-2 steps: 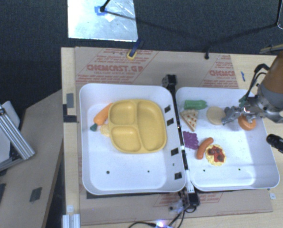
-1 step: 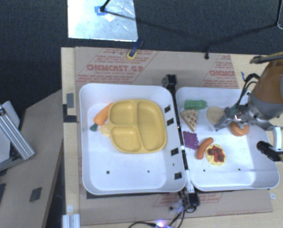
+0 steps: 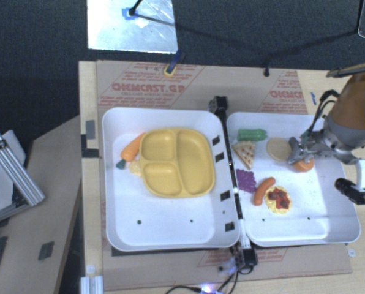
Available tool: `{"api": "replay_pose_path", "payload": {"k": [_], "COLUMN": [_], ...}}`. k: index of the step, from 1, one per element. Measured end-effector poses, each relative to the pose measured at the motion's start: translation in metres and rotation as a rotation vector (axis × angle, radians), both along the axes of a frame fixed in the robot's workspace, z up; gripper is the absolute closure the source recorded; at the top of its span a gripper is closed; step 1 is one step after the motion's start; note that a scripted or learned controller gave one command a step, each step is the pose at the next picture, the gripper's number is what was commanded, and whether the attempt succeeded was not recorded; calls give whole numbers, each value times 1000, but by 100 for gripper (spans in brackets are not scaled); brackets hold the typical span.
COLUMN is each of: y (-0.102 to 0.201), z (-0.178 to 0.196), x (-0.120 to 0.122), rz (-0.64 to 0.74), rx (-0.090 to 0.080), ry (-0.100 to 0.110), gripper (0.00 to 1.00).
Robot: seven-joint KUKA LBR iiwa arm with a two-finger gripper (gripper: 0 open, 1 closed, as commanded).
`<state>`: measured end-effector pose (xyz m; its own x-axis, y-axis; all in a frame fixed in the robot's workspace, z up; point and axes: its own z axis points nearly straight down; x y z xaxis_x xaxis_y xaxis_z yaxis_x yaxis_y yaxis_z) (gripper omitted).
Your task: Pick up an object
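White plastic made up both bins on the desk (image 3: 60, 164); the left bin (image 3: 118, 225) held a yellow divided plate (image 3: 173, 162). In the right bin (image 3: 305, 222), toward three o'clock, the claw (image 3: 300, 154) hung low over an orange piece (image 3: 304, 165). Whether it gripped could not be told; closing and lifting seemed next.

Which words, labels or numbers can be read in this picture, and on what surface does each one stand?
"CHEMCAST GP": red print on the brown sheet under the bins, behind the left bin.
Red print on that sheet behind the right bin, near: too blurred to read.
Smaller red lines beneath both: too small to read.
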<state>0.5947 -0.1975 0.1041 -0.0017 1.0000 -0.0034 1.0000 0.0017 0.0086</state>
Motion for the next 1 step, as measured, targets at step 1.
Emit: {"api": "replay_pose_path", "payload": {"k": [1], "y": [-7], "z": [63], "x": [0], "rz": [-2], "rx": [1], "ry": [2], "gripper": [100]}}
